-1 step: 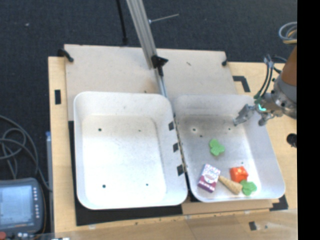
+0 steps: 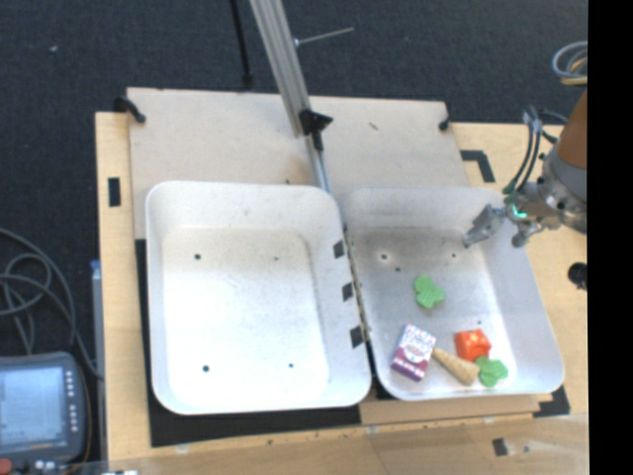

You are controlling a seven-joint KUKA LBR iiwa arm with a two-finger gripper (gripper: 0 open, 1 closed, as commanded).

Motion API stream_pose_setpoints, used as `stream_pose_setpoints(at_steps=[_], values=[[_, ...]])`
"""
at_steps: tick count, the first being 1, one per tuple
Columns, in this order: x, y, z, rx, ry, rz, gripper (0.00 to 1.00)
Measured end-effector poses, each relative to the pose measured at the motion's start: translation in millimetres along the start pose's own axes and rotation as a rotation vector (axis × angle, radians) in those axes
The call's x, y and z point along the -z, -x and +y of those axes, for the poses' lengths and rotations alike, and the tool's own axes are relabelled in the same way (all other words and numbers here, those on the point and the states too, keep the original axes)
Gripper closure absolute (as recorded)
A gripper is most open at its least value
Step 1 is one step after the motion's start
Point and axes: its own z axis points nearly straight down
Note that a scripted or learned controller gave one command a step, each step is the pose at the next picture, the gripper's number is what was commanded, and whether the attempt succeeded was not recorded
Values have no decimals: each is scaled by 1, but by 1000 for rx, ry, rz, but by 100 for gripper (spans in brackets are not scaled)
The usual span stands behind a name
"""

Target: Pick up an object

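The right bin point(image 2: 381, 228) holds several small items. A green piece point(image 2: 428, 291) lies near its middle. Along its near edge sit a purple and white carton point(image 2: 413, 352), a tan cone point(image 2: 455, 365), a red-orange block point(image 2: 473, 344) and a second green piece point(image 2: 492, 371). My gripper point(image 2: 502, 230) hovers over the bin's far right corner, well beyond the green piece. Its fingers are spread open and there is nothing between them.
The left bin point(image 2: 247, 285) sits beside the right one, with a narrow gap between them. A slanted metal pole point(image 2: 287, 62) rises from the back of the bench. Cables hang near the arm's wrist point(image 2: 564, 171) at the right.
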Motion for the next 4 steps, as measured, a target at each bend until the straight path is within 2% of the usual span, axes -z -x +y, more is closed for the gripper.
stream_pose_setpoints(at_steps=[1, 2, 3, 4], values=[[-43, -1, -5, -4, -4, 1, 0], [-105, -2, -3, -5, -5, 1, 0], [-105, -1, -2, -6, -1, 0, 0], [-93, 0, -1, -7, 2, -1, 100]])
